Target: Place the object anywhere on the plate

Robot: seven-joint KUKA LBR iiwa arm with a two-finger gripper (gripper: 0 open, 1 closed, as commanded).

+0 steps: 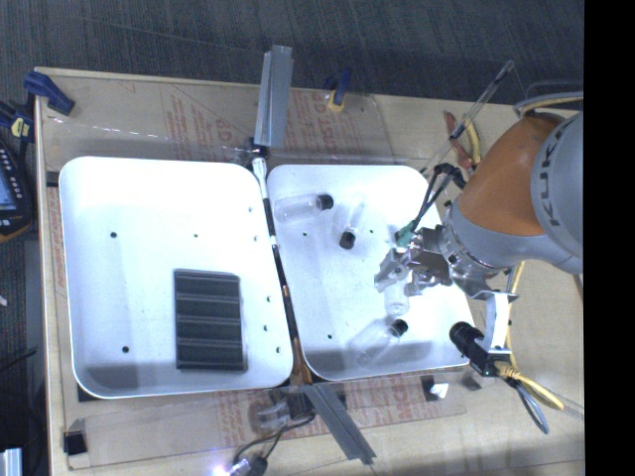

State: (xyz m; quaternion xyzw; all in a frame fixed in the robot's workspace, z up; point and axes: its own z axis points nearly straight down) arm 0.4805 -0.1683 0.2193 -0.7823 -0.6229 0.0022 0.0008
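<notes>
Scene: I reached in from the right over the table, which bore two shallow white bins side by side, seen from above at a slant.
My arm: grey, with the orange band above my wrist, it hung over the right bin's right half.
My jaws: they sat low over the right bin's floor, right of its centre; whether they stood apart or together, I cannot tell, the metal blurring against the white.
Objects: three small clear vials with dark caps lay in the right bin. One vial lay on its side near the upper left corner; a second vial lay a little right of it and lower; a third vial lay near the bottom edge, below my jaws. All three were apart from one another.
At my jaws: something pale and clear showed just under them, too blurred for me to say whether it was gripped.
Plate: a dark ribbed rectangular plate lay flat in the left bin, in its lower middle, well apart from the vials.
Between the bins: a metal bar ran up from their shared edge toward the table's far side.
Table edge: blue clamps gripped the upper left corner.
</notes>
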